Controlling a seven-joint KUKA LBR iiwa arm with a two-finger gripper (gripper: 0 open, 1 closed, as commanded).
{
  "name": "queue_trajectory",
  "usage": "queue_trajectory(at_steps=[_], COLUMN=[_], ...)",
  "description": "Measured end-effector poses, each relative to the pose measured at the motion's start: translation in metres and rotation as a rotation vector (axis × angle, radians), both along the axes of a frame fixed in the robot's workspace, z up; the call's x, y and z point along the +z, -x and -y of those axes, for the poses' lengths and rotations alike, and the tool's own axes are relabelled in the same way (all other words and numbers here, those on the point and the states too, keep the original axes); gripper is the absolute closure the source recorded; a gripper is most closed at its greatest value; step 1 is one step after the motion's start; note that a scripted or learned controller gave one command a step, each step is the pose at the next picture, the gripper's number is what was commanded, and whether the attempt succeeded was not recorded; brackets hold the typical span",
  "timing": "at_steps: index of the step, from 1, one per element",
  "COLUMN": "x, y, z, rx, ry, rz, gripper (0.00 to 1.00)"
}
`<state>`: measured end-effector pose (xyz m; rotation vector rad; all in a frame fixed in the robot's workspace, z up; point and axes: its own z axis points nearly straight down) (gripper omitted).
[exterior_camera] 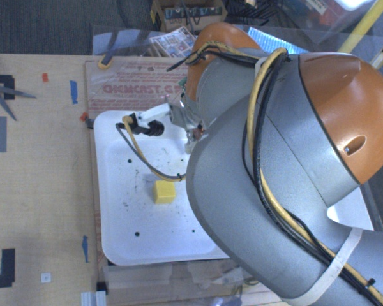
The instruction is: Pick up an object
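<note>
One small yellow cube-shaped block [165, 192] lies loose near the middle of the shallow white plastic bin [147, 244], untouched, so the pick looks to be at the approach step. Beyond it, toward the bin's far rim, the grey hand [190, 134] hovers; whether it is spread or pressed together I cannot tell. The next move likely calls for centring over the block, then descending squarely.

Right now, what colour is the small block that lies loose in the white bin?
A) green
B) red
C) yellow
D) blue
C: the small block resting on the floor of the white bin is plainly yellow, and it lies apart from the arm.
</note>
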<state>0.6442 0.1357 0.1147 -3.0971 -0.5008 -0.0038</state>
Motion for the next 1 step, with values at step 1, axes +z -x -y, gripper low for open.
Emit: queue_trajectory(at_steps=[1], x=[0.1255], y=[-0.0102], z=[-0.0096], rx=[-0.11], ry=[0.003], rz=[0.001], gripper=[1.0])
